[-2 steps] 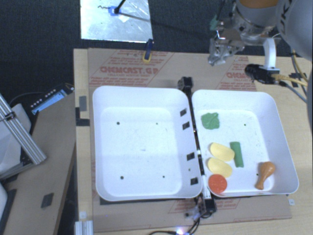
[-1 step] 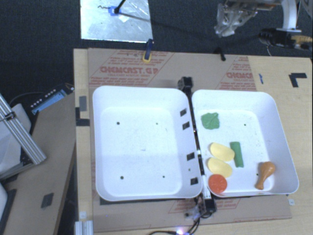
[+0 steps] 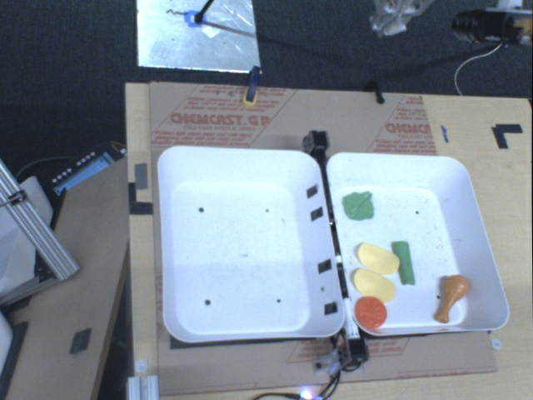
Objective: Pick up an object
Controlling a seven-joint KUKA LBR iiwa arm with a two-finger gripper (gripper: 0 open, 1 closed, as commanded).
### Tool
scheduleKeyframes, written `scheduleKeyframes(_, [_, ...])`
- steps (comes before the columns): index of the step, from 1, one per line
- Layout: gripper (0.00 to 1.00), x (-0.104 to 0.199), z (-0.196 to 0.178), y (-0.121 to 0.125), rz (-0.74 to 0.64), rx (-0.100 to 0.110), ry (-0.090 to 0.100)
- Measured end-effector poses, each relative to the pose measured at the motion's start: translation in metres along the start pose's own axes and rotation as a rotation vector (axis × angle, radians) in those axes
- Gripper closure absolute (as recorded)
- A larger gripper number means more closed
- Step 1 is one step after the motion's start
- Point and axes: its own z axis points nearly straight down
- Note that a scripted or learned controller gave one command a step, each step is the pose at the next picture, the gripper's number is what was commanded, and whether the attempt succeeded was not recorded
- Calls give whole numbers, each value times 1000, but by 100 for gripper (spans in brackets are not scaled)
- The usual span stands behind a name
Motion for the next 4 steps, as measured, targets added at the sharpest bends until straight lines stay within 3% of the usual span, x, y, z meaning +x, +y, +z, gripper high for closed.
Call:
scheduleKeyframes(1, [100,-60,4,-11,9,6,-2])
scheduleKeyframes(2, [100,-152,4,-1,13,7,-4])
scheduleKeyframes(3, [100,-259,60,-3,14,12,-3])
scheduleKeyframes(4, [100,-238,9,-1,1,2,-3])
